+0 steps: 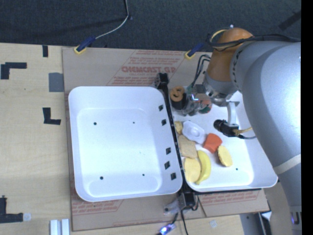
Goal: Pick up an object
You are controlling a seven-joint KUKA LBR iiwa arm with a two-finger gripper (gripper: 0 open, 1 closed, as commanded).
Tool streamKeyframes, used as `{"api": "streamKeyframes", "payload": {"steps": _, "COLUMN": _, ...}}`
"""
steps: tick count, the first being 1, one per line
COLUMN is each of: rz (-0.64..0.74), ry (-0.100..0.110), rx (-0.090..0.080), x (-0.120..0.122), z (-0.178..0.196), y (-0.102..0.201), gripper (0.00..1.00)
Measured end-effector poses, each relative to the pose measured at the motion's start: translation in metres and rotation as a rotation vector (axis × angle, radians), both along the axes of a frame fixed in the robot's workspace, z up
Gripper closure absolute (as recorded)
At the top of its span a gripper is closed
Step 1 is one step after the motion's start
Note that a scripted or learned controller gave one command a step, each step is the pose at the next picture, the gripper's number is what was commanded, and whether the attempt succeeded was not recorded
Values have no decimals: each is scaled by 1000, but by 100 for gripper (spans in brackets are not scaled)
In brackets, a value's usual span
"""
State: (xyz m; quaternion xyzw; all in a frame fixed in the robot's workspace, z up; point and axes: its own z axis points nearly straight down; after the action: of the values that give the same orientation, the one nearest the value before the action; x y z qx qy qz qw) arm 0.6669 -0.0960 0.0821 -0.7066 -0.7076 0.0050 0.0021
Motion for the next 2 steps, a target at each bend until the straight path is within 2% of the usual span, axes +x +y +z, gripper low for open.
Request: {"api": "streamKeyframes", "payload": {"steps": 2, "rz": 0, "ry": 0, "rx": 0, "x": 0, "z": 0, "y": 0, "gripper": 100}}
